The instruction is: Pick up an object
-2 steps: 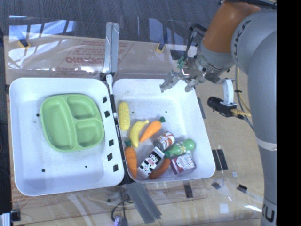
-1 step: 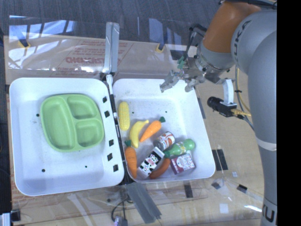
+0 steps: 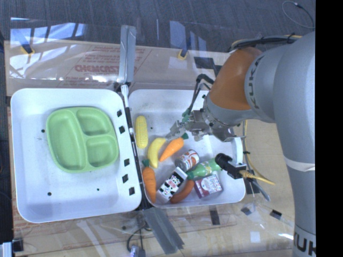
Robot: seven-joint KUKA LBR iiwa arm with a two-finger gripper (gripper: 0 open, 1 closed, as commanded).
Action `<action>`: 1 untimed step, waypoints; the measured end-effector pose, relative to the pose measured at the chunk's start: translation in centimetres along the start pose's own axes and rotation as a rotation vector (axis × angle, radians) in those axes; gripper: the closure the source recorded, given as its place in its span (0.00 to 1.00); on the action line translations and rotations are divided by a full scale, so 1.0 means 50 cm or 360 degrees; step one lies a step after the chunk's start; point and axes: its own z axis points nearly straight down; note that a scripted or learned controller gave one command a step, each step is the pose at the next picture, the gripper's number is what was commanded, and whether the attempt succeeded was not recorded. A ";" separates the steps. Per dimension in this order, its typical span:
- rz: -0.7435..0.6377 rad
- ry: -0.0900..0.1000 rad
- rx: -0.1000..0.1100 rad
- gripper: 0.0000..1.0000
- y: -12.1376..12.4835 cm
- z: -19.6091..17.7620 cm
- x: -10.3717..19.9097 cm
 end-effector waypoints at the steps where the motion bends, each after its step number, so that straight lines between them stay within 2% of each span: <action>1: -0.0202 0.0005 -0.0024 0.00 -0.022 0.111 -0.070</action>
